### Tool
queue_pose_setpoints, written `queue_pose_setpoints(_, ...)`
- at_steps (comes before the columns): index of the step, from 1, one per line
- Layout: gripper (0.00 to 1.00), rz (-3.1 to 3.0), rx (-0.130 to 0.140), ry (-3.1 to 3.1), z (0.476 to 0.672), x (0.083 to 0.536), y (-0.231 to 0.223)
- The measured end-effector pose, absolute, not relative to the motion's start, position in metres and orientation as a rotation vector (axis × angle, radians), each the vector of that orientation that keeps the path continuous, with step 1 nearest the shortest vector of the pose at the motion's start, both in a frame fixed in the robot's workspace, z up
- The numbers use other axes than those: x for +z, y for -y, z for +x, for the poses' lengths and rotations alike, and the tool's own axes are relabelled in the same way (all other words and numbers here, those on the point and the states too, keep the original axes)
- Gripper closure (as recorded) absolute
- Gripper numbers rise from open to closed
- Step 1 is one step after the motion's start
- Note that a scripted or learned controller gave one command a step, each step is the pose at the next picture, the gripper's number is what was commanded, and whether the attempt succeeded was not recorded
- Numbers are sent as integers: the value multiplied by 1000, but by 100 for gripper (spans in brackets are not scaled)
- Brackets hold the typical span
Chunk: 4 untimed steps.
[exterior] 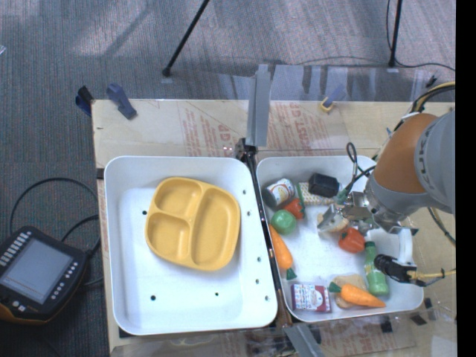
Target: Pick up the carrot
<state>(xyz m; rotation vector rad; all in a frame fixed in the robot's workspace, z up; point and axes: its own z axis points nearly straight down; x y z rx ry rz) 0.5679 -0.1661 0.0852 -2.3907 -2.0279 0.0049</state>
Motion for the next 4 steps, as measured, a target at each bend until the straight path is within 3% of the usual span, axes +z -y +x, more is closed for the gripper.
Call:
queue_pose_setpoints(1, 0, -2337, 6, 2087, 494, 107, 129)
queue_pose_setpoints(2, 0, -2650, 10, 1675, 559, 85, 146)
queue_pose_setpoints(3, 100, -2643, 19, 1673, 557, 92, 146)
queue_pose_setpoints(4, 100, -2792, 10, 1423, 506, 85, 139)
